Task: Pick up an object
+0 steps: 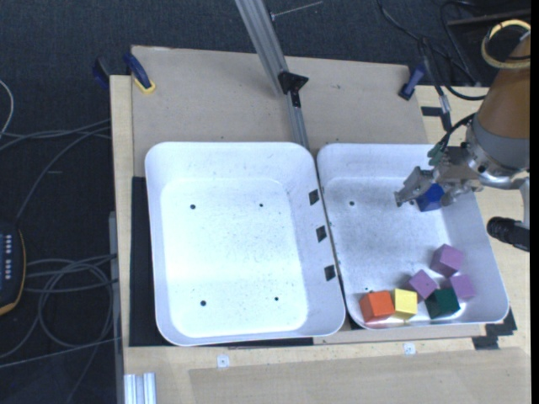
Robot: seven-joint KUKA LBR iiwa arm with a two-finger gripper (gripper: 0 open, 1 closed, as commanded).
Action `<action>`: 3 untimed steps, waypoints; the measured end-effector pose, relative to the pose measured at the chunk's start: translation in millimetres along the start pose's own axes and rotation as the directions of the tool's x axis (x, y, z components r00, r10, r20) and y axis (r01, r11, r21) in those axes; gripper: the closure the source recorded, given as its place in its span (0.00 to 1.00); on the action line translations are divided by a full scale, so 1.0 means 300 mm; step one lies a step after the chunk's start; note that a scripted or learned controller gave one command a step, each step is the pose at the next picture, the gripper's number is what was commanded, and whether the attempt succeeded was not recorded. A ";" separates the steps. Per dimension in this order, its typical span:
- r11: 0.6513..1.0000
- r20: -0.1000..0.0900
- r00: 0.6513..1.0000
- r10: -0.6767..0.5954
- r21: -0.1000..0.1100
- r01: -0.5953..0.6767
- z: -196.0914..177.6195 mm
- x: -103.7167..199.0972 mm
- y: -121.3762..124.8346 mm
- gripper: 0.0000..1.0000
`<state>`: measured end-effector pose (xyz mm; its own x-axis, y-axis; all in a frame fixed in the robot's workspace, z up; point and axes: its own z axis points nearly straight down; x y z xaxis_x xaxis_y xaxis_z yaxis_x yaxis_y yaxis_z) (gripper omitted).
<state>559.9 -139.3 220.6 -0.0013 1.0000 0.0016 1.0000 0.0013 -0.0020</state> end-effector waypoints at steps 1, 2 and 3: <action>1.000 0.000 1.000 0.001 -0.001 -0.001 0.000 0.000 0.000 0.00; 1.000 -0.001 1.000 0.001 0.005 -0.001 0.209 0.008 0.010 0.00; 1.000 -0.001 1.000 0.001 0.005 -0.001 0.386 0.010 0.007 0.00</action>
